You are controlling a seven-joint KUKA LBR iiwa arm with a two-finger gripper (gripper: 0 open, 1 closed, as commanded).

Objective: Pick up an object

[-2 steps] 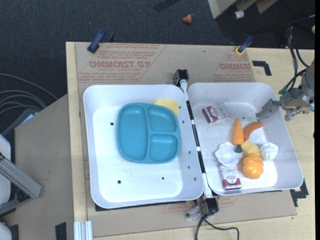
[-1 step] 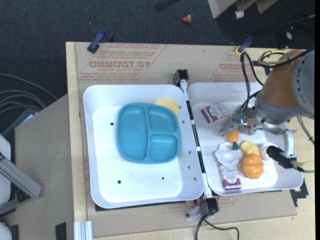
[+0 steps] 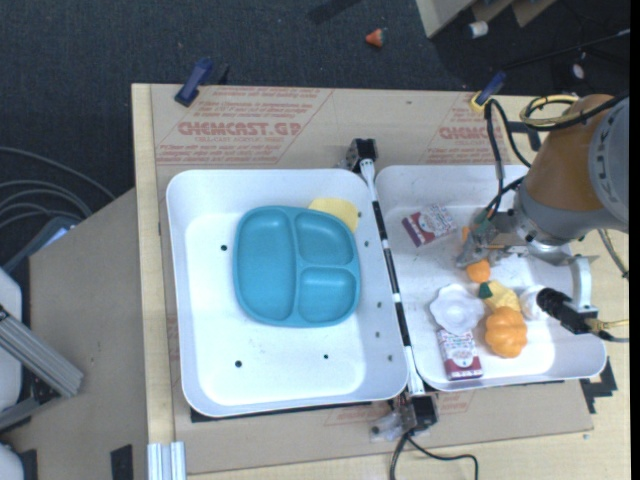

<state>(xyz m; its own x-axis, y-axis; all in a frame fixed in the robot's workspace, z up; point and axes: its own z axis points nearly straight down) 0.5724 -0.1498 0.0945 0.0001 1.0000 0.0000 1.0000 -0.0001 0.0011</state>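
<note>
Worktop [image 3: 250, 118]: brown board bearing two shallow white bins side by side.

Left bin [image 3: 200, 368]: holds a teal divided plate [image 3: 297, 265], with a pale yellow item [image 3: 336, 211] tucked just behind the plate's far edge.

Right bin [image 3: 420, 183]: holds the likely pick candidates, clustered close. A red-and-white packet [image 3: 428, 225] lies near the far wall. A small orange piece [image 3: 479, 271] sits directly under the claw. Just below it lie a small green-and-yellow bit [image 3: 494, 294], a white cup-like item [image 3: 456, 311], an orange fruit-shaped object [image 3: 505, 332] and a second red-and-white packet [image 3: 459, 354] near the front wall.

Claw [image 3: 476, 250]: lowered into the right bin from the right, tips at or touching the small orange piece. Its opening cannot be told from this angle, and nothing is visibly held.

Risks, as judged:
- The small orange piece is little and rounded; a closing claw may squeeze it out sideways rather than seat it.
- Neighbours lie just beside the target; the green-and-yellow bit or the white cup-like item may be nudged or pinched along with it.
- A descent slightly off centre would close on the bin floor and lift away with nothing.
- The packets are flat and offer little edge, so they are poor fallback targets.
- A black cable [image 3: 505, 148] loops near the wrist and could snag during a lift.
</note>
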